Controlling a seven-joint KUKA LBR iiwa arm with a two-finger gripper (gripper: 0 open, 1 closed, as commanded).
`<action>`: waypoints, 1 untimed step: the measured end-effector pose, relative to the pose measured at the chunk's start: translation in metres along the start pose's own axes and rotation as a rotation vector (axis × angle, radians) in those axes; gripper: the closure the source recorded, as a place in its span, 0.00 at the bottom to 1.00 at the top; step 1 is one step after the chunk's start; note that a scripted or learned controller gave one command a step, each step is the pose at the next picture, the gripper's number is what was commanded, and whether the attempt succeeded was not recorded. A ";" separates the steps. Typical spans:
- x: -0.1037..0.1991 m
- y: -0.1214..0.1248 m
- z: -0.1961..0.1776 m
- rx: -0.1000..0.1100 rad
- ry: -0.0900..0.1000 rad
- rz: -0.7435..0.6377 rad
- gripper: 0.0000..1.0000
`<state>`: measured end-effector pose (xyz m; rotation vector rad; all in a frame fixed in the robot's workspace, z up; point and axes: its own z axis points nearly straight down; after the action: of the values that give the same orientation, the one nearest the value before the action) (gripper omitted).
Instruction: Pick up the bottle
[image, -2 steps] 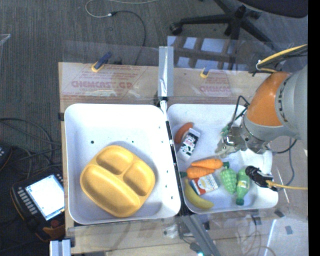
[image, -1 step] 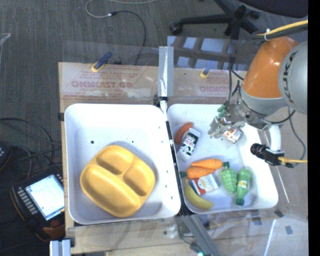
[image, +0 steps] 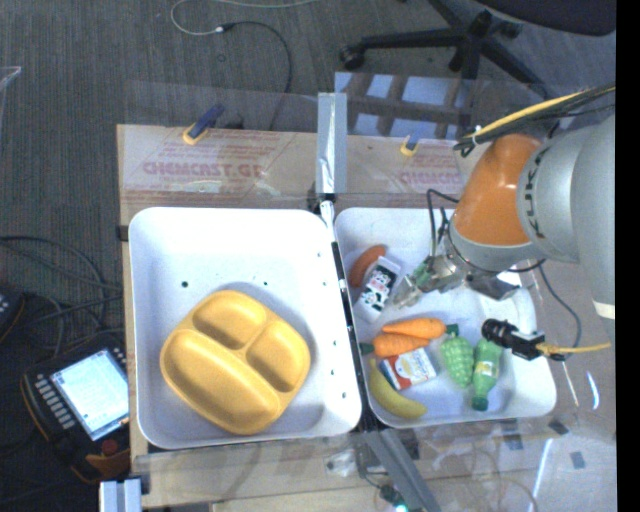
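Note:
The bottle (image: 485, 370) is small and green and lies in the right bin (image: 545, 395) near its front right corner, cap pointing to the front. Beside it on the left is a bunch of green grapes (image: 456, 359). My gripper (image: 418, 283) hangs over the middle of the right bin, up and to the left of the bottle and well apart from it. It sits close to a black-and-white carton (image: 378, 286). Nothing shows between its tips.
The right bin also holds two carrots (image: 408, 337), a banana (image: 392, 394), a red-and-white box (image: 411, 367) and a reddish-brown item (image: 366, 260). In the left bin (image: 160, 240) lies a yellow divided tray (image: 236, 358). A ridge separates the bins.

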<state>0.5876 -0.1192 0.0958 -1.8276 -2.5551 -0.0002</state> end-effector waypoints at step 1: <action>0.077 0.043 -0.085 0.004 0.001 -0.100 1.00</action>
<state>0.6037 -0.0322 0.1811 -1.6957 -2.6412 0.0035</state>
